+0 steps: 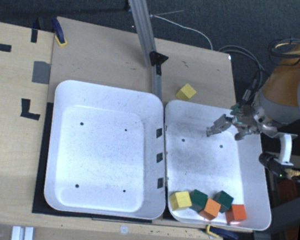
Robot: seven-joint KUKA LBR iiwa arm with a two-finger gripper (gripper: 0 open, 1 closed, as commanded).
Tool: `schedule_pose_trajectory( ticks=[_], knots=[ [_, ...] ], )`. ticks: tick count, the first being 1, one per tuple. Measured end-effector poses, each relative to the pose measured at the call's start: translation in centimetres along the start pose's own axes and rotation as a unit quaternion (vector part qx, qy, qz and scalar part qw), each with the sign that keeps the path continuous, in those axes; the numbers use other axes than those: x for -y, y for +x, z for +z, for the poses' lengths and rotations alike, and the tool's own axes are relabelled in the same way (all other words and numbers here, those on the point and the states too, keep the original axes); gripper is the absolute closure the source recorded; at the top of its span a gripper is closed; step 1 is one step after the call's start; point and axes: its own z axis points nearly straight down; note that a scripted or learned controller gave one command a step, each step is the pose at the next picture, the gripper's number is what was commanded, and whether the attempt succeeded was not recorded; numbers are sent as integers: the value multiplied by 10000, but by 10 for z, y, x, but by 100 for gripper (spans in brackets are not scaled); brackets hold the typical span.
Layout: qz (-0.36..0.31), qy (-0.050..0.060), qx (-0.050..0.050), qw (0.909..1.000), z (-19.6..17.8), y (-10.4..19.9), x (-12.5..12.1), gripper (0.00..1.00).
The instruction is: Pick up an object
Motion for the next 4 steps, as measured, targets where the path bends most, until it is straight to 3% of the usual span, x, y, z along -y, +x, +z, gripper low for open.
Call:
schedule_pose_trajectory(
  ticks=[1,2,3,4],
  knots=[
    [-1,40,-6,10000,106,13,1,0],
    [-7,20,-12,10000,104,66,33,0],
    [-5,-52,9,10000,-2,71,-13,0],
    [4,-1,8,10000,3,71,-10,0]
  ],
)
